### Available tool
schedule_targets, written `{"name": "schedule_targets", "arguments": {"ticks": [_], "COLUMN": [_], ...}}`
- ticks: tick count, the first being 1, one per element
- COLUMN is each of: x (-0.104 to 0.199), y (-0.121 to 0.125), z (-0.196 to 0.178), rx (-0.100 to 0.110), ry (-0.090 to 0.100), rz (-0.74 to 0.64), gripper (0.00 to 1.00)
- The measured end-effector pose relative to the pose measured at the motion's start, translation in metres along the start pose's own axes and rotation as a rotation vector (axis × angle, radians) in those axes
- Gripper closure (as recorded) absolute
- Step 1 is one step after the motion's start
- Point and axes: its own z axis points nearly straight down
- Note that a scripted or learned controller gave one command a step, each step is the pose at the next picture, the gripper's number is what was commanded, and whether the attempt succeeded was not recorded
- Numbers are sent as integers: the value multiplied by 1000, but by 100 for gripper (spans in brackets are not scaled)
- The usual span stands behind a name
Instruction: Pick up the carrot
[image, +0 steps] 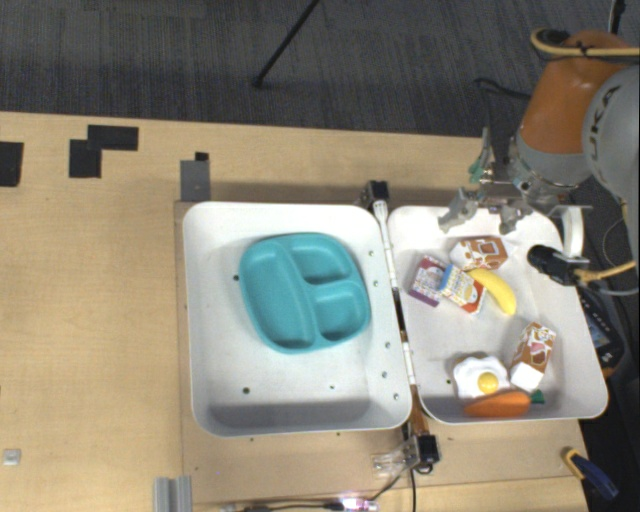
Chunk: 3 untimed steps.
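A: We log the carrot (497, 404) at the near edge of the right bin (578, 330), lying flat, its green tip pointing right. It touches the fried egg (480, 377) just behind it.

B: And the gripper (487, 208)?

A: We see it at the far side of the same bin, well apart from the carrot. Its fingers (457, 212) are spread apart, one to the left, one to the right, with nothing between them.

B: Touching anything?

A: We cannot tell for sure. It hangs just behind a small brown carton (480, 250); whether a fingertip meets the carton or the bin wall is not clear from this angle.

B: What else do we note in that bin?

A: A banana (496, 290) beside the carton, a purple-and-white packet (444, 283) left of the banana, and a second brown carton (532, 358) standing tilted near the carrot's right end.

B: Left bin (210, 330)?

A: We record a teal tray (300, 290) with compartments, lying about mid-bin.

B: Arm (575, 100)?

A: It comes in from the upper right, orange band showing above the wrist.
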Motion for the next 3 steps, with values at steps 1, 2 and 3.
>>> {"name": "schedule_targets", "arguments": {"ticks": [1, 2, 3], "x": [35, -21, -30], "y": [-34, -28, -80], "z": [17, 102, 101], "rx": [4, -11, -20], "ry": [2, -3, -3], "rz": [147, -36, -89], "gripper": [0, 0, 0]}}
